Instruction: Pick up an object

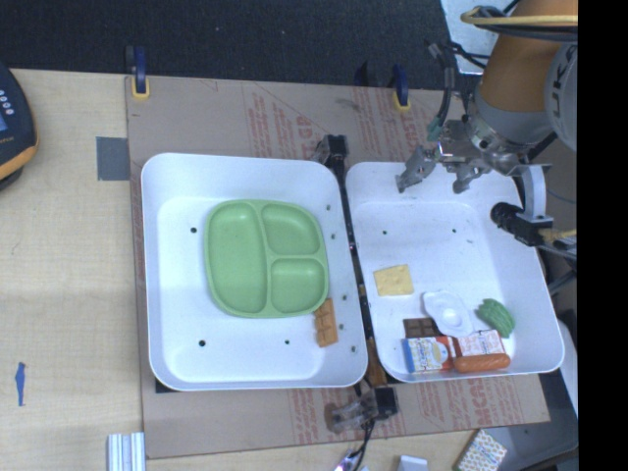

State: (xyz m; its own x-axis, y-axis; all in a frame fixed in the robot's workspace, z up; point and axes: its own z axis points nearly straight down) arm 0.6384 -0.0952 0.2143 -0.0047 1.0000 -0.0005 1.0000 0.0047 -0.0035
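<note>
My gripper hangs over the far edge of the right bin, its two fingers spread open with nothing between them. Below it in that bin lie a yellow cheese slice, a white fried egg, a green leafy piece, a small carton and an orange-red sausage near the front edge. The left bin bears a green divided plate and an orange waffle-like cracker beside it.
The two bins sit side by side on a cardboard sheet held by blue clamps. A dark bracket stands between the bins at the far side. A yellow-edged device lies at the far left.
</note>
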